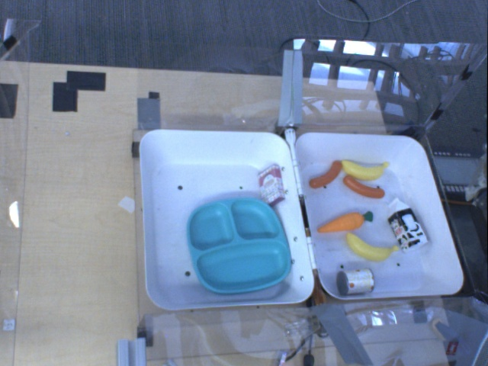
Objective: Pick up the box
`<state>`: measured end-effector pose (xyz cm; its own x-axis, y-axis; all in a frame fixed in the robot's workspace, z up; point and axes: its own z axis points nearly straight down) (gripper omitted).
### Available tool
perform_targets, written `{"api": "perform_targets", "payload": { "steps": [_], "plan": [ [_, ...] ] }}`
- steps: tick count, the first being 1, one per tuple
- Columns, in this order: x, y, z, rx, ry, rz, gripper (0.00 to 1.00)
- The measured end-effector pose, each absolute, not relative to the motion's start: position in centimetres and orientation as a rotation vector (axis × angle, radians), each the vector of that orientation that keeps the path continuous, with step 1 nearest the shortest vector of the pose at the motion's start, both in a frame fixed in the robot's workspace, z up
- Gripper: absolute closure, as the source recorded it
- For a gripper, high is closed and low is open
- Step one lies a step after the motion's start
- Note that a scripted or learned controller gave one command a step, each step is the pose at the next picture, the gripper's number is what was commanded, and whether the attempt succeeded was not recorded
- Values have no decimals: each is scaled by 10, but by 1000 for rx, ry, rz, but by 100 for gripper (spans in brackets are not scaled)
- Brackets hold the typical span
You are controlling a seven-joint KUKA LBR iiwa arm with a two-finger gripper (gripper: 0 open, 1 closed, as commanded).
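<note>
1. The pale wooden desk [69,204] carries two shallow white plastic bins with rounded corners, set side by side with their inner rims touching.
2. The left bin [164,227] holds a smooth turquoise plastic plate with three compartments [239,244], lying flat in its lower middle.
3. Just beyond the plate's upper right edge lies a small red and white carton box [271,184], tilted, close to the left bin's right wall. It lies free in the bin with nothing gripping it.
4. The right bin [438,204] holds several toy foods: two orange-red sausage shapes [326,174] [364,187] near the top, with a curved yellow banana [364,169] between and above them.
5. In the middle lies an orange carrot with a green tip [345,221], and just below it a second yellow banana [369,247].
6. A black and white patterned carton [406,229] lies tilted to the right of the carrot, near the second banana's end.
7. A short grey metal can [355,281] lies on its side near the right bin's front wall.
8. The jaws appear nowhere over the bins, so their state cannot be read.
</note>
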<state>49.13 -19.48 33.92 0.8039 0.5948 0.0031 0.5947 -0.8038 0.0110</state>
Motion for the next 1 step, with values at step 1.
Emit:
{"api": "perform_targets", "payload": {
  "steps": [1],
  "plan": [
    [493,-194,349,2967,994,12,100]
  ]
}}
